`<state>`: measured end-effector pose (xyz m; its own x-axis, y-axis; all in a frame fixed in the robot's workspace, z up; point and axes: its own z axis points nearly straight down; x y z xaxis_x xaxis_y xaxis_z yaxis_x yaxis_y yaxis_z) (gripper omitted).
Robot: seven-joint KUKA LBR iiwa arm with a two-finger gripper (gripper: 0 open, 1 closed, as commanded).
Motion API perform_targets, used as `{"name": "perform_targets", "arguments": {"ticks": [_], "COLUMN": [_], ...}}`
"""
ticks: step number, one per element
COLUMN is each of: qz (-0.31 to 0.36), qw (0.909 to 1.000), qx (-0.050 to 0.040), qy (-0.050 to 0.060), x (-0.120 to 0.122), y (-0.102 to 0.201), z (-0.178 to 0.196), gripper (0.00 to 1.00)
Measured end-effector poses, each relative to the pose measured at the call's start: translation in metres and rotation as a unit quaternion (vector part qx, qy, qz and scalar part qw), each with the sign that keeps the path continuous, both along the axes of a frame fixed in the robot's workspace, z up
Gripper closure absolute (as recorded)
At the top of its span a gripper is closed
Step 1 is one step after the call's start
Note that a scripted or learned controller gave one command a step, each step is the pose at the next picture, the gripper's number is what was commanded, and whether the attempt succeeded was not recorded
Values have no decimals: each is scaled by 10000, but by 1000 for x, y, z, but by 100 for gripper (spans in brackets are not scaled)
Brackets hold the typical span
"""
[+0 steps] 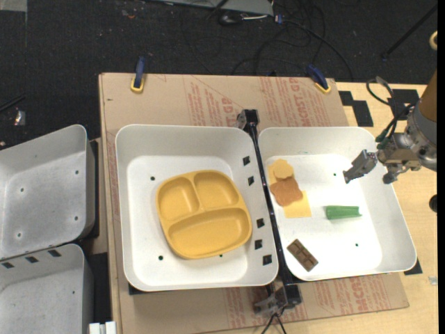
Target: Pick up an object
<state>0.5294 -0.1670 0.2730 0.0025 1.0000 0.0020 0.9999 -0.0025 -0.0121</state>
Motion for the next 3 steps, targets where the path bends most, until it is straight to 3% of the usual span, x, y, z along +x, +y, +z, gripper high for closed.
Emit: {"name": "perform_targets", "arguments": {"ticks": [1, 3], "qz": [17, -1], "qw": [10000, 10000], "qx": [-11, -4], "qy": [-58, -31], "x": [2, 1], "y": [1, -7], "z": [6, -99], "gripper": [0, 0]}}
